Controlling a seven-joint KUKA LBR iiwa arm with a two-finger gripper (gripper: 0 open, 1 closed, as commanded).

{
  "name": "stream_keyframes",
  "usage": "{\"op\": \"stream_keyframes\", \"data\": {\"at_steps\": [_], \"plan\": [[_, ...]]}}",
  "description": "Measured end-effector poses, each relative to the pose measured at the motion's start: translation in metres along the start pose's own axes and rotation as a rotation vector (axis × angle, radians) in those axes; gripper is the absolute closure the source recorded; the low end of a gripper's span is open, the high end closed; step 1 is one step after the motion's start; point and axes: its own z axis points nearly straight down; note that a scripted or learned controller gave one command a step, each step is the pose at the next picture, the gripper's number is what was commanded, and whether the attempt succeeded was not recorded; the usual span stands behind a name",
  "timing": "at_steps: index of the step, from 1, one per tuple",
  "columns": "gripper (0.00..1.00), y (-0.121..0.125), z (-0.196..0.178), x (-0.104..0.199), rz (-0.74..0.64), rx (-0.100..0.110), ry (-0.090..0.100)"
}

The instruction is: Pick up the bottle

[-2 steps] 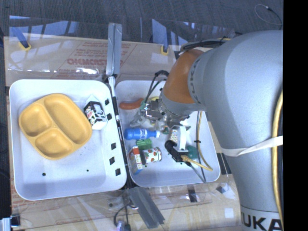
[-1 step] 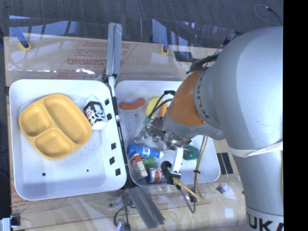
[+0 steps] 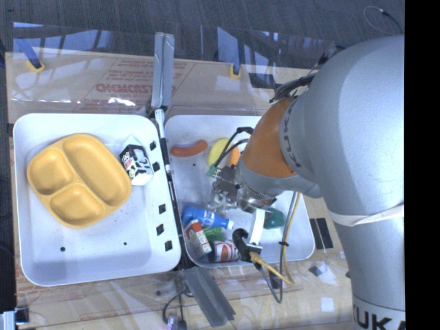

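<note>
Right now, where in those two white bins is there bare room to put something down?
Left bin: open floor below the yellow tray and right of it, under the small carton. Right bin: crowded, with the blue bottle, sausage and arm.

Glossy white plastic bins (image 3: 89, 270), a matt yellow plastic tray (image 3: 77, 177), smooth blue plastic bottle (image 3: 205, 218).
</note>
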Motion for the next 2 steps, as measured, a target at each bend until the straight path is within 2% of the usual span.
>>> {"op": "stream_keyframes", "data": {"at_steps": [1,2], "plan": [[0.00,-0.0001,0.0000,0.0001,-0.001,0.000,-0.001],[1.00,-0.0004,-0.0091,-0.0001,-0.003,0.003,-0.001]]}}
